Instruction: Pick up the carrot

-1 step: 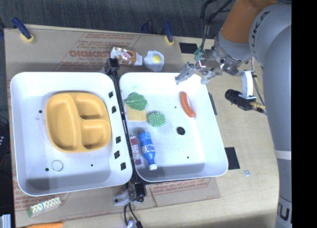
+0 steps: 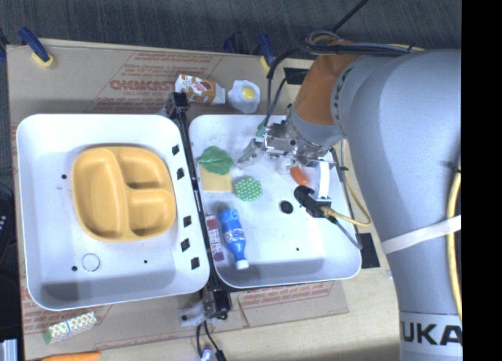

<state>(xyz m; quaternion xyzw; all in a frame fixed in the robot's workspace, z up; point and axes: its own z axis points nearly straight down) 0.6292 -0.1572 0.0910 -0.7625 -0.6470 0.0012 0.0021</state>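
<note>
- Cardboard (image 2: 141,77) covers the bench beneath two white bins.
- Right bin (image 2: 314,261) is the landmark: the gripper (image 2: 276,146) hangs over its far half.
- Whether its fingers are apart or together cannot be told.
- An orange carrot (image 2: 298,173) lies inside the bin, just beside the gripper.
- Blue bottle (image 2: 232,235) lies near its left wall.

Arm (image 2: 408,155) comes in from the right, orange band (image 2: 318,96) above the wrist, bent down steeply. Gripper (image 2: 274,147) sits low, pointing left. Finger state unreadable at this angle.
</note>
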